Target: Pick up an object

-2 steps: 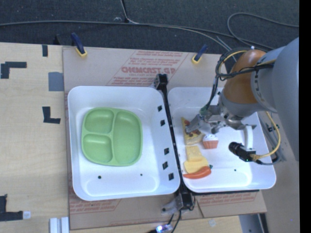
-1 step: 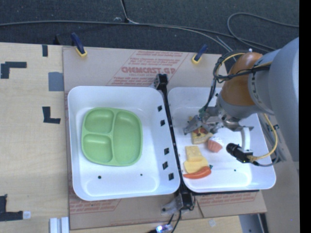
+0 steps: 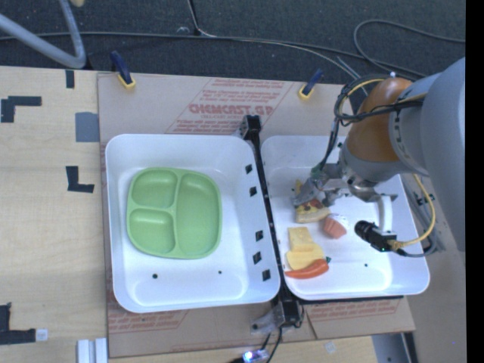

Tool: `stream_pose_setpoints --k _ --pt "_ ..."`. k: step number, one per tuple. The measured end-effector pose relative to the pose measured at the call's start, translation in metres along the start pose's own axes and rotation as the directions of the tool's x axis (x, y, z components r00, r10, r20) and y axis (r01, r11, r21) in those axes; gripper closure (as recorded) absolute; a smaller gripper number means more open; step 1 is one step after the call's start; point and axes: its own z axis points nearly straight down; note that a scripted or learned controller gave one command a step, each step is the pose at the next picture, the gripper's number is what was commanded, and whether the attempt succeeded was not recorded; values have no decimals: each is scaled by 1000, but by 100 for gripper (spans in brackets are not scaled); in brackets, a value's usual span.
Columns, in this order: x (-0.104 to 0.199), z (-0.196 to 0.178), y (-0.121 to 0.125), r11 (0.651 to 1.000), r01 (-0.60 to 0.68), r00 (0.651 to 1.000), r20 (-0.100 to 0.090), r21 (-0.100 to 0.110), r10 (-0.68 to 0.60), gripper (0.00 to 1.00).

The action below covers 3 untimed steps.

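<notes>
My gripper (image 3: 311,195) hangs low in the right bin (image 3: 355,286), right over a pale sandwich-like piece (image 3: 311,215) near the bin's middle. A pinkish-red piece (image 3: 334,228) lies just right of that. Closer to the front sit a yellow cheese-like block (image 3: 301,240), a yellow banana-shaped piece (image 3: 302,259) and a red chili pepper (image 3: 308,271). The grey arm with its orange band (image 3: 378,127) comes in from the right and hides the bin's far right part.
The left bin (image 3: 181,282) holds a green divided plate (image 3: 174,212). A black divider (image 3: 261,203) runs between the bins. Cables loop around the wrist and along the right bin's right side (image 3: 423,225). Clamps (image 3: 123,70) hold the board at the back.
</notes>
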Motion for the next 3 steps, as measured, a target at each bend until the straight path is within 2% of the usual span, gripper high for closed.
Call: stream_pose_setpoints --k 1,2,3 --pt "7 -46 -3 1000 -1 1000 -2 0 1 100" --pt "8 -109 -4 1000 -2 1000 -1 -1 2 100" --pt "-2 -163 -7 1000 -2 1000 0 -2 2 100"
